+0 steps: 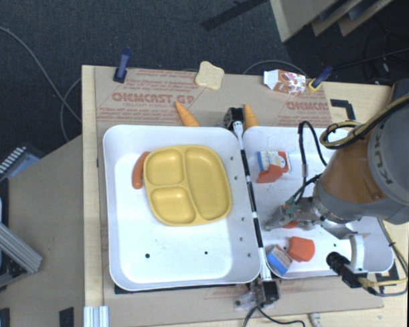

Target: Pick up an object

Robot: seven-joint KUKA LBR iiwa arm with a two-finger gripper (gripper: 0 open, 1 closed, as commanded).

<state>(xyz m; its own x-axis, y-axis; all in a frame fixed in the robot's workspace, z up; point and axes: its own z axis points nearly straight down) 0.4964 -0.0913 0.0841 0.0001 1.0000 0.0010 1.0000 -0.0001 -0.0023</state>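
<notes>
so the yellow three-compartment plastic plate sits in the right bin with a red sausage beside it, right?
Not quite: the camera view shows the yellow three-compartment plastic plate in the left white bin, not the right one. The rest holds: a red sausage lies beside it, against its left edge.

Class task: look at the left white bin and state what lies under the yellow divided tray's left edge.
A red-orange sausage-shaped piece pokes out from under the yellow three-compartment plastic tray in the left white bin. How far it runs beneath cannot be seen; the tray covers that part.
</notes>
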